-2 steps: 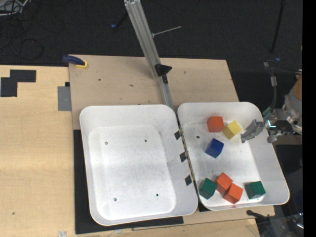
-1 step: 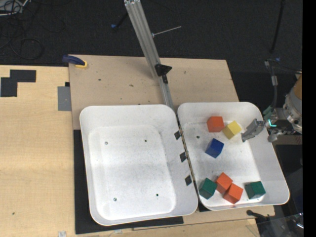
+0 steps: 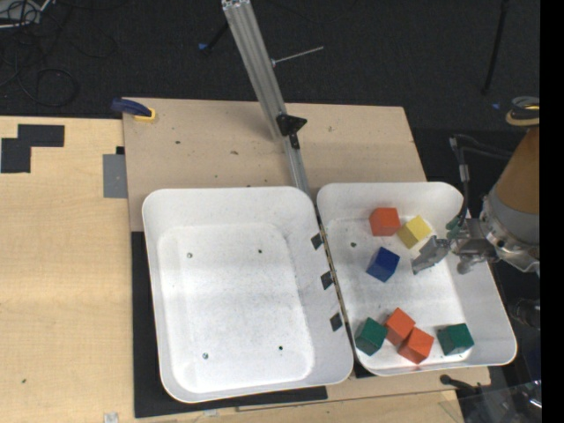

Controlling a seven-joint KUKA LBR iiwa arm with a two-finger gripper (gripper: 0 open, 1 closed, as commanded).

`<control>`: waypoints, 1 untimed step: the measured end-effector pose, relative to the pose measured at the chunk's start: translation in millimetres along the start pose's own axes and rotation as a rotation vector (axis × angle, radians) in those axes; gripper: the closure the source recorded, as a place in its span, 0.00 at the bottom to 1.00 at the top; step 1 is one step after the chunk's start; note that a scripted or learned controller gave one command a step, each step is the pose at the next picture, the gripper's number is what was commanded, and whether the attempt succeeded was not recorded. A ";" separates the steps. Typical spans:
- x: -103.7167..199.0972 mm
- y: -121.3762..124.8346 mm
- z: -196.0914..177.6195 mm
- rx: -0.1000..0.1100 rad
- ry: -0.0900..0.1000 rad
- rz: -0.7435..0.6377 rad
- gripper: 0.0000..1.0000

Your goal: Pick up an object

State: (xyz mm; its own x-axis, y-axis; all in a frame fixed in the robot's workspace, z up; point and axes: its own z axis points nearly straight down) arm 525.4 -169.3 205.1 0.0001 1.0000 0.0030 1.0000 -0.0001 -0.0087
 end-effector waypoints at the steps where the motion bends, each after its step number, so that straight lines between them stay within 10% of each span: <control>1: 4.7 5.9 61.5 0.001 0.000 0.002 0.00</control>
State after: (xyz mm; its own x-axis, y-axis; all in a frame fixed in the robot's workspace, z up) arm 530.8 -164.4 143.6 0.0017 1.0000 0.0032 1.0000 -0.0016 -0.0094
